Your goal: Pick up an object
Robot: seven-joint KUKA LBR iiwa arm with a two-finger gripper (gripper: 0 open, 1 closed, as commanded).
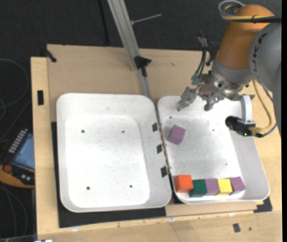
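Your arm (244, 39) reaches in from 2 o'clock, gripper (198, 101) hanging over the right bin's (249, 160) top edge, fingers spread wide on nothing. The purple cube (176, 134) sits tilted at 7 o'clock from the gripper. Five blocks (210, 185) line the bin's 6 o'clock edge: orange, green, purple, yellow, purple.

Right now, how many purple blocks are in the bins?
3, all in the right bin: one purple block lies alone near its left wall, and two stand in the front row, on either side of the yellow block.
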